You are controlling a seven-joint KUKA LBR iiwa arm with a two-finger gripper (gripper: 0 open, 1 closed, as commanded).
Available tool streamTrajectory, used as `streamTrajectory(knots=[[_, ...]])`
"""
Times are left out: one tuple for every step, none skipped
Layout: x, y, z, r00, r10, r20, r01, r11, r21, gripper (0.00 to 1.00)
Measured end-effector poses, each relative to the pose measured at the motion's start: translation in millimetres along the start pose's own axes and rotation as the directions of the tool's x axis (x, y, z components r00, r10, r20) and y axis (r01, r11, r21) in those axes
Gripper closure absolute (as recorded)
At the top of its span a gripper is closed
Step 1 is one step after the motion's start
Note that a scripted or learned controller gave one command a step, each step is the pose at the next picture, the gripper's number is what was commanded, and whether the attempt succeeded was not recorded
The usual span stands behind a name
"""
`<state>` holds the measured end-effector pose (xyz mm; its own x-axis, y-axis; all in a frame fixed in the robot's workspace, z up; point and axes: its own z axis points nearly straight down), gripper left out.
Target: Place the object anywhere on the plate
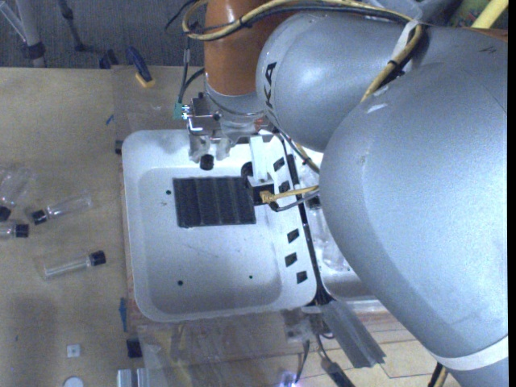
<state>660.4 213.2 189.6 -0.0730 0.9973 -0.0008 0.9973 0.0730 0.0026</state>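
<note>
The gripper [206, 156] hangs over the far rim of the left bin [149, 293], just beyond the dark ridged plate [214, 201], presumably lining up a drop, though jaw state and the object's whereabouts stay untellable.

bin [153, 289]: smooth glossy white plastic | ribbed plate [214, 201]: matt dark | arm [419, 176]: smooth satin grey | bench [56, 119]: matt wood-look
</note>
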Motion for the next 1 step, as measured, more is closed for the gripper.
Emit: streamTrajectory(knots=[[-17.3, 5.5, -63.8, 0.923, -0.384, 0.000, 0.384, 0.923, -0.001, 1.00]])
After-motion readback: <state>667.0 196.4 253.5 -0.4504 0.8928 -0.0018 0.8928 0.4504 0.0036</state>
